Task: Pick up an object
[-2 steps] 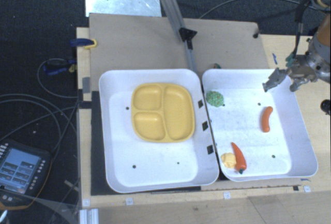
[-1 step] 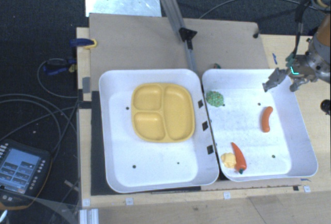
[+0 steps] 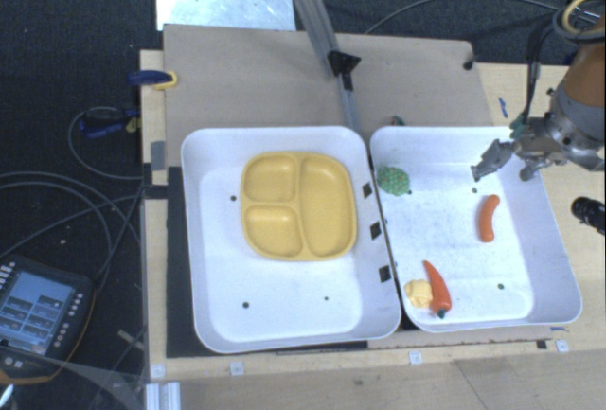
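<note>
No readable text for us anywhere, even on the handheld pendant's screen [image 3: 31,304], just blur

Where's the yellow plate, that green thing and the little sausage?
yellow plate [image 3: 299,206], camera view: divider ridge at its middle.
green thing [image 3: 393,180], camera view: centre of its bumpy top.
sausage [image 3: 488,218], camera view: mid-length.

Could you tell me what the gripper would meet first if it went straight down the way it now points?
Probably the bare white floor of the right bin, near its upper right. The gripper hangs above it; the orange sausage lies slightly nearer the camera, though depth is unclear.
</note>
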`<state>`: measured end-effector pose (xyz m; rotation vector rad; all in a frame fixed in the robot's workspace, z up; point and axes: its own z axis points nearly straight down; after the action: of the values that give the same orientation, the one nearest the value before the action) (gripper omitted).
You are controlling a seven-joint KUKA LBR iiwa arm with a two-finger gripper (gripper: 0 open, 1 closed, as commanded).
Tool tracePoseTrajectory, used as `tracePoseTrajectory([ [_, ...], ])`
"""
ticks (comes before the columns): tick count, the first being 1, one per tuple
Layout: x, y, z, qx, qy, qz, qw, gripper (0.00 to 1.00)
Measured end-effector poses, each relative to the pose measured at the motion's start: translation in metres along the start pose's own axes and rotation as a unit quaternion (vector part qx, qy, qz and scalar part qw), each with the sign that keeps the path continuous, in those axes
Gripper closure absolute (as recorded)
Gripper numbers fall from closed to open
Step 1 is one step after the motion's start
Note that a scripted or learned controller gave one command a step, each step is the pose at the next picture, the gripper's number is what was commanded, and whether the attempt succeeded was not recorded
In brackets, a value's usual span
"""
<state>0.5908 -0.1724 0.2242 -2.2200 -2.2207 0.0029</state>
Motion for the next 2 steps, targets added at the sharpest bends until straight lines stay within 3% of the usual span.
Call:
tracePoseTrajectory([
  [2, 0.004, 0.006, 0.123, 0.001, 0.001, 0.0, 1.0, 0.0],
])
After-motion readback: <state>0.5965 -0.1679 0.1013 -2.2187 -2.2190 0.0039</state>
